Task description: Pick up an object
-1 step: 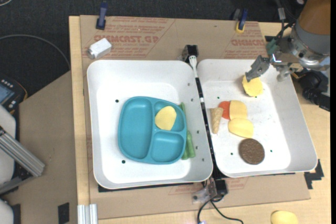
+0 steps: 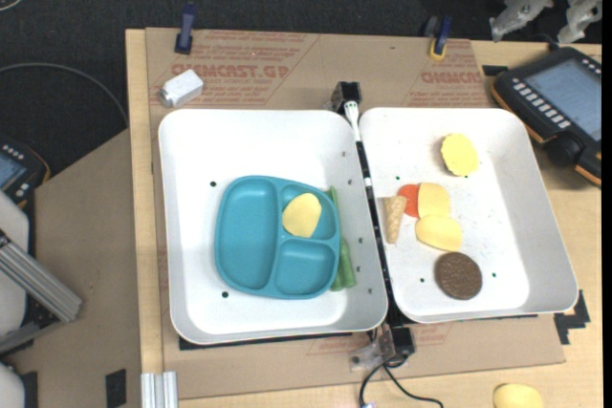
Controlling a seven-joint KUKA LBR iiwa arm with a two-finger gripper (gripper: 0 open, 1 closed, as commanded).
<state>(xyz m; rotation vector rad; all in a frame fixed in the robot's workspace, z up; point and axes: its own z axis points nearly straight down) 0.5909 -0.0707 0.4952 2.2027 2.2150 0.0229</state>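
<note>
The table (image 2: 143, 234) is topped with a brown cardboard sheet and carries two shallow white bins side by side. The left bin (image 2: 191, 205) and the right bin (image 2: 535, 234) meet along a dark seam at the middle.

In the left bin lies a blue divided plate (image 2: 251, 239) with three compartments. A pale yellow piece (image 2: 302, 215) sits in the plate's upper right compartment. A thin green strip (image 2: 341, 261) lies against the plate's right edge, between the plate and the bin wall.

A dark handheld control unit (image 2: 559, 105) rests on the table past the right bin's far corner.

The objects to pick from lie loose in the right bin. A brown disc (image 2: 459, 275) lies toward the near side. A yellow round piece (image 2: 459, 154) lies toward the far side, apart from the others. Between them is a cluster: a yellow chunk (image 2: 439, 232), touching a yellow block (image 2: 433, 201) above it, an orange-red piece (image 2: 408, 196) just beside that block, and a beige wedge (image 2: 393, 218) nearest the seam.

A small white block (image 2: 182, 88) lies on the cardboard beyond the left bin.

How far the pincer is open, and whether it has hold of anything, cannot be told.
</note>
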